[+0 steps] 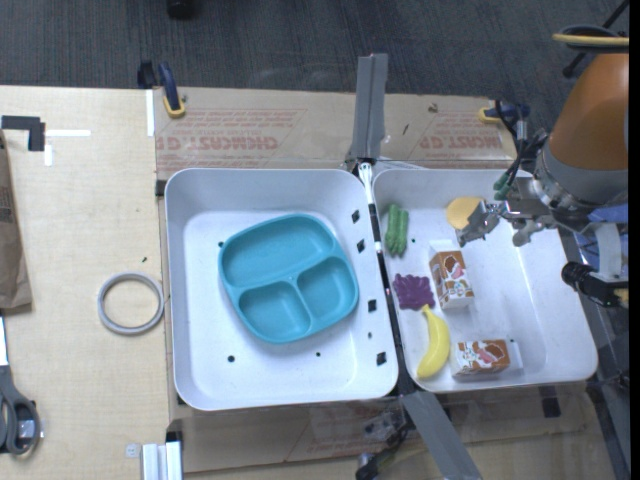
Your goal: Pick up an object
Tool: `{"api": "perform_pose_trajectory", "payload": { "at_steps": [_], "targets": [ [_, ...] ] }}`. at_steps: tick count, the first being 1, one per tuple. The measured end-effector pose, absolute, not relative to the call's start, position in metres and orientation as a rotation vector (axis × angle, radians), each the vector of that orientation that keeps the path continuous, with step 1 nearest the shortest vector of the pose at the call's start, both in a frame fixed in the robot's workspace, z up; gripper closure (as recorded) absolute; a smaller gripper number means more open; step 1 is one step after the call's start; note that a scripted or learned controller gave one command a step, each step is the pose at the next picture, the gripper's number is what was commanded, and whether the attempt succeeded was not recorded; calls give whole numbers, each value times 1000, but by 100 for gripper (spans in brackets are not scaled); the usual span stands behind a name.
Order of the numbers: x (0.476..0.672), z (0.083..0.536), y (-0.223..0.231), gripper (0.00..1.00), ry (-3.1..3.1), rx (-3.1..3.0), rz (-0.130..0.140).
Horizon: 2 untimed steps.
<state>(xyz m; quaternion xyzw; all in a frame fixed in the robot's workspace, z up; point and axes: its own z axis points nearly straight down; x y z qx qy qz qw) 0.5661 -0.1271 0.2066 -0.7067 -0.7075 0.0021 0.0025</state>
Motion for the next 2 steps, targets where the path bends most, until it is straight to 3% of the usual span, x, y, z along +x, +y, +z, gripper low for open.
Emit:
{"api": "perform_pose_trajectory", "payload": {
  "at_steps": [1,2],
  "targets": [
    [578,89,-99,0,-2091,-2340,5],
    [578,96,-101,100,-2084,-2343,9]
  ]
}}
